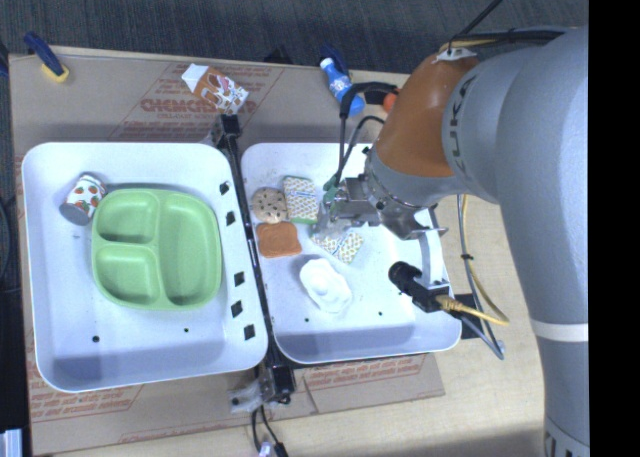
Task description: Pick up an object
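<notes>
My gripper (335,220) is low in the right bin (400,330), over a patterned white-and-green packet (345,244). Just left of it lie a green-patterned packet (298,193), a round brown cookie (267,204) and an orange-brown block (279,239). A white lumpy object (325,284) rests in front of the gripper. The big grey arm with its orange band (420,130) covers the bin's right half. Nothing shows clearly between the fingers.
The left bin (60,345) holds a green divided plate (157,246) and a small patterned cup (83,197) at its back left. A black divider rail (245,245) runs between the bins. A snack wrapper (215,89) and blue clamps (340,80) lie behind the bins.
</notes>
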Robot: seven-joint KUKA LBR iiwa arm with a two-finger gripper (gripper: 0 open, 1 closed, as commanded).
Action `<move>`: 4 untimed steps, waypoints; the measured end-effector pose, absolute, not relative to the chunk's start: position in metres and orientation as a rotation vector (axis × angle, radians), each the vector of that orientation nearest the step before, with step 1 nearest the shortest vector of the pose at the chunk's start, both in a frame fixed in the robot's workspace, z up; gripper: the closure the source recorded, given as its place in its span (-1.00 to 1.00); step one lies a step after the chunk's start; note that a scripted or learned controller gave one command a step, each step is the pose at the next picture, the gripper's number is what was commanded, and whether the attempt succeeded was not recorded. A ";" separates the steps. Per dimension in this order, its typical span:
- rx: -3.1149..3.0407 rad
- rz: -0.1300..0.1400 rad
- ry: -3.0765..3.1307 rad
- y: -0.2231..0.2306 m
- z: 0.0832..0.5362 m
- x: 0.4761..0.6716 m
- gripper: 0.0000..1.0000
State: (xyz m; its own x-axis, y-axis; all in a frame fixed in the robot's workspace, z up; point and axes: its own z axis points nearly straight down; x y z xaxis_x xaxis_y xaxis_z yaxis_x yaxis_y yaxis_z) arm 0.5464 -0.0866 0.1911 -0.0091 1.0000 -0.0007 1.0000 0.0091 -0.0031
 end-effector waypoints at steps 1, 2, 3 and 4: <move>-2.213 0.004 -2.227 -0.088 0.211 0.485 1.00; -2.213 0.004 -2.227 -0.088 0.211 0.485 -1.00; -2.215 -0.001 -2.229 -0.077 0.276 0.489 -1.00; -2.213 0.004 -2.226 -0.119 0.198 0.476 -1.00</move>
State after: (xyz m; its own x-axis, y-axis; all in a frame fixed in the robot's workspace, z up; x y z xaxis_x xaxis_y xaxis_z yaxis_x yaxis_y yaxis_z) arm 0.4759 -0.1190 0.1979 -0.0058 1.0000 0.0000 1.0000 0.0058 -0.0039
